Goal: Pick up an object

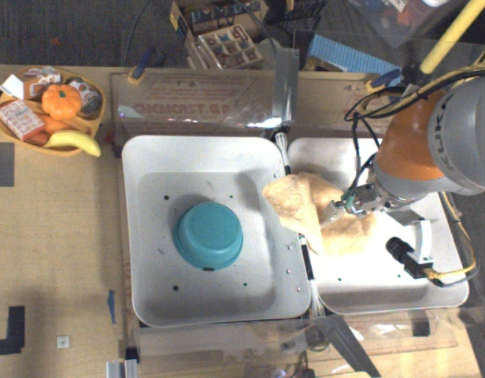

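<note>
Teal bowl (209,235) left bin; tan cloth (301,203) touching gripper (342,205), draped over divider.

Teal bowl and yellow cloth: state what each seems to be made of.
Teal bowl: probably plastic, with a smooth, matte, even surface and a soft highlight; it lies upside down in the left bin. Yellow cloth: soft fabric, likely terry or fleece, crumpled with limp folds and draped across the bins' divide.

Gripper (342,204) fingertips buried in the tan cloth (305,203), state unclear.
</note>
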`<control>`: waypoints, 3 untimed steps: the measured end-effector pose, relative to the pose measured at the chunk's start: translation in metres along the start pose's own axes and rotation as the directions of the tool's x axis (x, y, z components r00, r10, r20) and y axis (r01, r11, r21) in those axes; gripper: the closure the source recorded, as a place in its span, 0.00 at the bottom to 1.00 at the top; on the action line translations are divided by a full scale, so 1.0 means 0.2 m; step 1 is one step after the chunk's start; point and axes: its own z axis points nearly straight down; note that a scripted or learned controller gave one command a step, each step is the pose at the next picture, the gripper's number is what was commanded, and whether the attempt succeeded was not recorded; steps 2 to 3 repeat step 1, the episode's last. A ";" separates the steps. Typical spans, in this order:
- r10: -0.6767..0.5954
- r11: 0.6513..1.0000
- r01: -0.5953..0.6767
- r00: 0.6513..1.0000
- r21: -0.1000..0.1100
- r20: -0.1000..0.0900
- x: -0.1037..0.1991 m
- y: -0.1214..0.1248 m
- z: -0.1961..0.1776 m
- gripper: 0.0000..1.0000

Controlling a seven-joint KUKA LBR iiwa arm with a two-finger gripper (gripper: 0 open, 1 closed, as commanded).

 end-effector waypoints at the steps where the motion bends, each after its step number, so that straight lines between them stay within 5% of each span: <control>1: 0.002 1.000 -0.002 1.000 -0.003 0.000 0.00 0.00 -0.05 1.00; 3: 0.002 1.000 -0.002 1.000 -0.003 0.000 0.00 0.00 -0.05 1.00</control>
